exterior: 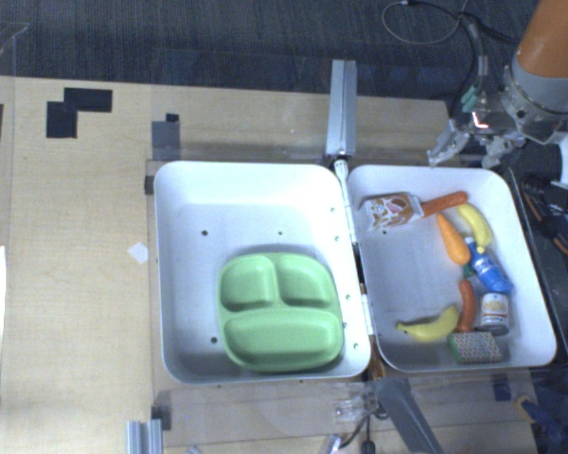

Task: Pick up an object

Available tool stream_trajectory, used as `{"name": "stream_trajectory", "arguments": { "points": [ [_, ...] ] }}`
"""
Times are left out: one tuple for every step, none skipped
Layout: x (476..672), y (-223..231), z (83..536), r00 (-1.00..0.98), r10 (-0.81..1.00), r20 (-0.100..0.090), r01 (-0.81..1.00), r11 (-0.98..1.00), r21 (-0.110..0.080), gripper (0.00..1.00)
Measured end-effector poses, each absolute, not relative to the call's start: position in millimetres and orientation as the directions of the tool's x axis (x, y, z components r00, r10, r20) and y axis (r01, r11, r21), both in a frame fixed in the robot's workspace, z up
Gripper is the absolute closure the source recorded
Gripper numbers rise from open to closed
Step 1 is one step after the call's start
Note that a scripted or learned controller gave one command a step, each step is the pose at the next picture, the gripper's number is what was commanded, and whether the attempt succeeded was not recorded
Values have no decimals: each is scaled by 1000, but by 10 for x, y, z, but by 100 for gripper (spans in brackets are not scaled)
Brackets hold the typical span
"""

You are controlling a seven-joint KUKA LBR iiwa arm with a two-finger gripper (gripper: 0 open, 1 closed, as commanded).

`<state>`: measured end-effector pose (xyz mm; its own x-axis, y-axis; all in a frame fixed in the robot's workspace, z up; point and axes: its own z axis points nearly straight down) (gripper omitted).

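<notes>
Spread fingers mark the gripper, which hangs with nothing between them just past the far rim of the right bin, near that bin's far corner. One finger angles out toward the left bin, the other points the opposite way; their tips are small and blurred against the bench, so their exact shape is hard to read. Above them the grey wrist and orange band of the arm run out of the picture at the top right corner, so most of the arm is cut off.

Every candidate for picking lies nearer the camera than the gripper, inside the right bin. Closest is an orange carrot, touching a brown and white packet beside it. Just beyond that sit a yellow banana and a second orange piece. Farther still come a blue bottle, a small can whose label cannot be read, another banana, and a grey-green sponge-like block at the near rim. A reddish item between the banana and the can is mostly hidden.

A green divided plate rests in the left bin, well apart from the gripper.
</notes>
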<state>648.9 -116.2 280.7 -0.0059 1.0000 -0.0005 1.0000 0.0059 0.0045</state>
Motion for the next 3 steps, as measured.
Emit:
{"name": "stream_trajectory", "arguments": {
  "points": [
    [6421, -1197, 1381, 42, 999, 0, 999, -42, 3, 0],
    [6090, -1751, 884, 16, 1000, 0, 1000, -16, 10, 0],
    [6114, -1738, 1006, 13, 1000, 0, 1000, -13, 16, 100]
  ]
}}
